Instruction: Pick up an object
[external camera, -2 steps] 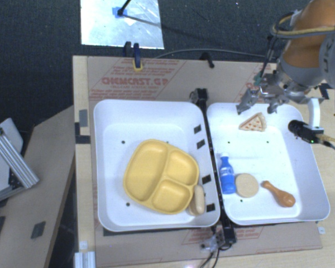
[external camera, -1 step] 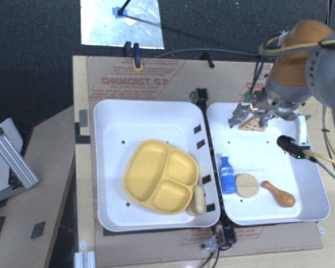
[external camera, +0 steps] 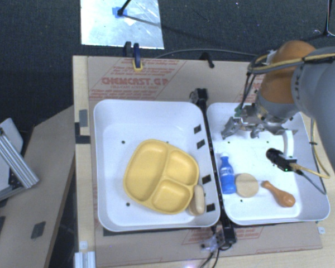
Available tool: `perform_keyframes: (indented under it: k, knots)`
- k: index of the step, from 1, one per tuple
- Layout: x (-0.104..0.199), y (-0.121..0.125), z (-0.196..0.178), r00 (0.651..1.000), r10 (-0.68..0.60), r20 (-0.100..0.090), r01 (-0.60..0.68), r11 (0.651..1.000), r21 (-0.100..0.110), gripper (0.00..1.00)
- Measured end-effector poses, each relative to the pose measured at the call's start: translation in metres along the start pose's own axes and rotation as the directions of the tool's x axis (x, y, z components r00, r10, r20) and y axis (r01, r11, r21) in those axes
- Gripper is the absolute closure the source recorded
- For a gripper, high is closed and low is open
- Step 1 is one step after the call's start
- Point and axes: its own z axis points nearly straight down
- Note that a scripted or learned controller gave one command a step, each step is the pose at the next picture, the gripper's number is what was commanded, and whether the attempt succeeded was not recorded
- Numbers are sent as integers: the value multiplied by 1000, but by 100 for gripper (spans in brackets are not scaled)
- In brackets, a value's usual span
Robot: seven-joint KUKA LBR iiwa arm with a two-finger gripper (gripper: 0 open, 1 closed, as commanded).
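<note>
Nearest me, the wooden pestle [external camera: 279, 194], round disc [external camera: 247, 185] and blue bottle [external camera: 226, 174] lie loose in the right bin [external camera: 318, 208], all pickable. My tool [external camera: 249, 125] hovers above that bin's far end; its opening I cannot tell.

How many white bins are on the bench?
2. The left bin holds the yellow tray; the right bin holds the blue bottle. They sit side by side.

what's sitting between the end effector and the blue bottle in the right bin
Nothing visible. The end effector sits over the far part of the right bin, and bare white floor runs from it to the blue bottle. The round wooden disc lies beside the bottle on its far side from the divider, off that path.
</note>
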Motion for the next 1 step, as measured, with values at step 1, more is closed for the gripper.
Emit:
perform_keyframes:
  k: [1]
  knots:
    - [1, 1, 24, 1000, 0, 1, 0, 1000, -4, 0]
